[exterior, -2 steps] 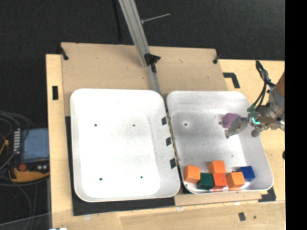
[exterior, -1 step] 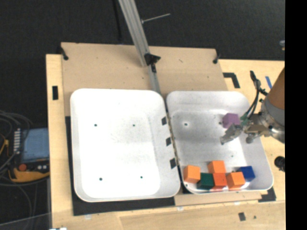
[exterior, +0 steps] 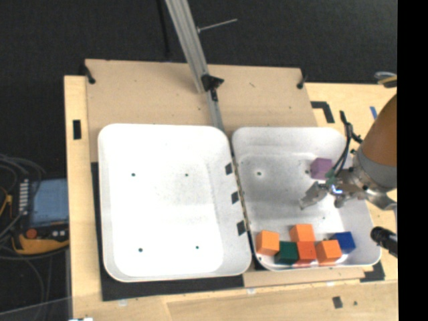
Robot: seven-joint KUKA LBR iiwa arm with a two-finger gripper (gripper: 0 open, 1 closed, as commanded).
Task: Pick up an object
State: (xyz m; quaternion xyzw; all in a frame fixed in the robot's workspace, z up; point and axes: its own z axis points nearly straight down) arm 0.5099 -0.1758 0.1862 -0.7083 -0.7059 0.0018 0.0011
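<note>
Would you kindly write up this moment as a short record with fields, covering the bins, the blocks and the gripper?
left bin: white, shallow, no blocks seen in it
right bin: white, holds all the blocks
blocks along near edge: orange block, green block, blue block, more orange ones between them
purple block: apart from the rest, farther back, beside the gripper
gripper: low over the right bin, close to the purple block
grasp: nothing visibly held
arm: enters from the right
</note>
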